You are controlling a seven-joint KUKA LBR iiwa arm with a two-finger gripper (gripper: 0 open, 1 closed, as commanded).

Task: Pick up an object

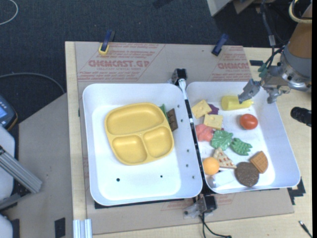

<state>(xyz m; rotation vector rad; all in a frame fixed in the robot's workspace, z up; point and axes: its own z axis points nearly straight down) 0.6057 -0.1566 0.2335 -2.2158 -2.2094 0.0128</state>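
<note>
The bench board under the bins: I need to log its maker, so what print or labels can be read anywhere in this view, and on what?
"CHEMCAST GP" in red on the brown board, above the left bin.
The same red print repeats above the right bin, but is only partly legible there.
Smaller red lines around both marks are too blurred to read.
No readable text on the yellow tray or the toy foods.

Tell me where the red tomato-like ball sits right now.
The red tomato-like ball lies in the right white bin, below the yellow block and right of the yellow cheese wedge.
</note>
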